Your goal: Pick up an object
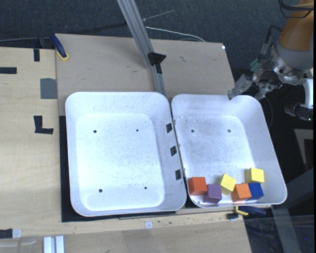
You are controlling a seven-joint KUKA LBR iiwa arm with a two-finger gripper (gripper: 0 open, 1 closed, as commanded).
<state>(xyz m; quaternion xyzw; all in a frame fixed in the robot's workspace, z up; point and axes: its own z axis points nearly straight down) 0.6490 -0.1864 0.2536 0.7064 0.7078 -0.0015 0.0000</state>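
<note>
Blocks crowd the near edge of the right bin: an orange block, a purple block, a yellow block, a second orange block, a blue block and a second yellow block. From my seat the gripper hangs over that bin's far right corner, well apart from them. I cannot tell its state. Beside it, the left bin shares the bench.
</note>
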